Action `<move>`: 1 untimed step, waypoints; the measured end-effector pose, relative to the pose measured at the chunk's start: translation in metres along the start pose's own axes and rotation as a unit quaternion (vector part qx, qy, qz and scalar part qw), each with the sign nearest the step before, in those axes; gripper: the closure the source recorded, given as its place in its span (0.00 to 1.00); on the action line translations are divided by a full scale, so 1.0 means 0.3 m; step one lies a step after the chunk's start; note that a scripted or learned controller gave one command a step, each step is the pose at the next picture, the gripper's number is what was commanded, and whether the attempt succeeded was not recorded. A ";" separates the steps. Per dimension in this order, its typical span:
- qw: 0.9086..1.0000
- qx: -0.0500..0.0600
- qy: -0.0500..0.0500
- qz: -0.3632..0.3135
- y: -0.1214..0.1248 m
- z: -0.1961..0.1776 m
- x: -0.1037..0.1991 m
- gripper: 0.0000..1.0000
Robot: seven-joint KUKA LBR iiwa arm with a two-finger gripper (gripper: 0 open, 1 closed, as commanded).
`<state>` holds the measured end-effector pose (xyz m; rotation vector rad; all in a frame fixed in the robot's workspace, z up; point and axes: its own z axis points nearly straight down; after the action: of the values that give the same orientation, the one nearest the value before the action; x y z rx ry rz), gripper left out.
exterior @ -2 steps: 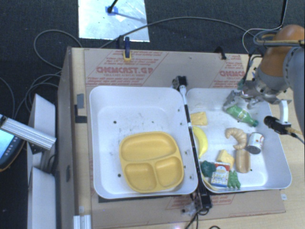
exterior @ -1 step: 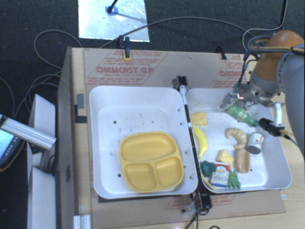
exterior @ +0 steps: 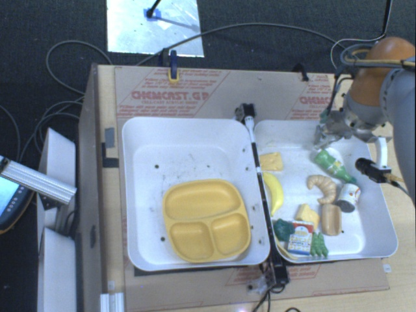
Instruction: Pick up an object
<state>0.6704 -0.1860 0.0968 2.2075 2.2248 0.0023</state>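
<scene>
From my seat I see the arm [exterior: 383, 86] reaching in from the right, its gripper [exterior: 328, 134] low over the far right corner of the right bin [exterior: 377, 239]. Whether the pincer is spread or pinched together I cannot tell (it is small and blurred against the white wall). Nothing shows between its tips.

Just below the gripper lies a green bottle [exterior: 334, 162] with a white cap, tilted, close to the tips though I cannot say whether they touch. Beside it sit a croissant [exterior: 323, 186] and a small can [exterior: 348, 197]. Further toward me are a bread roll [exterior: 331, 220], a yellow wedge [exterior: 307, 214] and a little carton [exterior: 300, 238] lying on some green leafy thing [exterior: 317, 244]. A banana [exterior: 273, 192] lies along the divider, with a pale yellow block [exterior: 271, 162] above it.

The left bin [exterior: 140, 174] holds a yellow divided tray [exterior: 207, 220], sitting flat near its front.
</scene>
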 end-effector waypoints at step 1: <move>1.000 0.000 0.000 0.000 0.000 0.001 0.001 0.00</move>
<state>0.6704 -0.1858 0.0966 2.2069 2.2258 0.0019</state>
